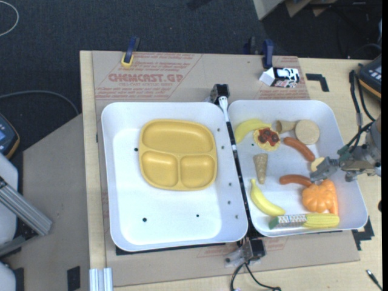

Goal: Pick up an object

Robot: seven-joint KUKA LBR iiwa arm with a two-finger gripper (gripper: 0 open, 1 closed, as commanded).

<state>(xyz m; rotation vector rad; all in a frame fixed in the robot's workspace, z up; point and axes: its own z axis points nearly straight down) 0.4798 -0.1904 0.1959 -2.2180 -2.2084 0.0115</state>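
The right bin holds toy food. There is a yellow banana at the back, a small pizza piece, a round tan bun and a red sausage. A cone, a second sausage, a second banana, an orange pumpkin and a corn cob lie nearer the front. My gripper reaches in from the right. It hovers just above the pumpkin's top, at the right end of the second sausage.
The left bin carries a yellow divided plate. A black-and-white tag lies on the cardboard behind the right bin. Clamps grip the board's back edge. Cables hang at the far right.
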